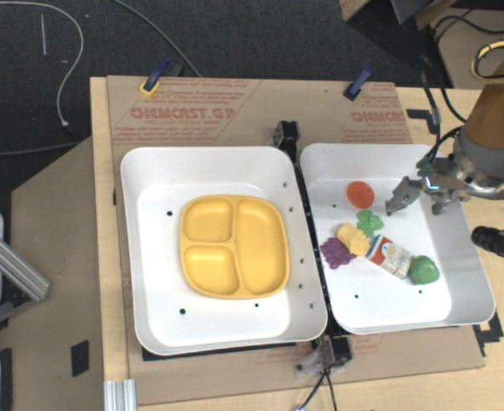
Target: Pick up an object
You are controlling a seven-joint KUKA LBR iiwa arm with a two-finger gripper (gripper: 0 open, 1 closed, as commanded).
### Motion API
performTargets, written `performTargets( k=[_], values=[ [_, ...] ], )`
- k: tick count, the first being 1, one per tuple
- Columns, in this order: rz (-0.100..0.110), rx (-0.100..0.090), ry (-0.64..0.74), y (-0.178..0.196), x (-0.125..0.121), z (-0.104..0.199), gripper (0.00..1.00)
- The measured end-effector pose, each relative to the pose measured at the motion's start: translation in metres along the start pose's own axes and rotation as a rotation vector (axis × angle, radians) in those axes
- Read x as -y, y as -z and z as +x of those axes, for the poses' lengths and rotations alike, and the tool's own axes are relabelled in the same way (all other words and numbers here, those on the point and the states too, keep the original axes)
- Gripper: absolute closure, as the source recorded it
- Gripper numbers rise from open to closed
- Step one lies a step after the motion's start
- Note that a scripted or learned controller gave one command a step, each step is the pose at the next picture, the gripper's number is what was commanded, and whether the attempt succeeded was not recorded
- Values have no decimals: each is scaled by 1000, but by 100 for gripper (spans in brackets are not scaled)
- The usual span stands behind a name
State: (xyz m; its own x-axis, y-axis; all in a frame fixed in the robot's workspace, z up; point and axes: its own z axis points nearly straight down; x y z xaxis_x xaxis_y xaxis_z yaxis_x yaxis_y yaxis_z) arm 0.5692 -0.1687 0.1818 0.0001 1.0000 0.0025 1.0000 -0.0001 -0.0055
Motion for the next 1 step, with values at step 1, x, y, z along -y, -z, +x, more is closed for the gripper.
performTargets(
  k=[1],
  values=[
    [0,0,-1,-55,3,-9,0]
  ],
)
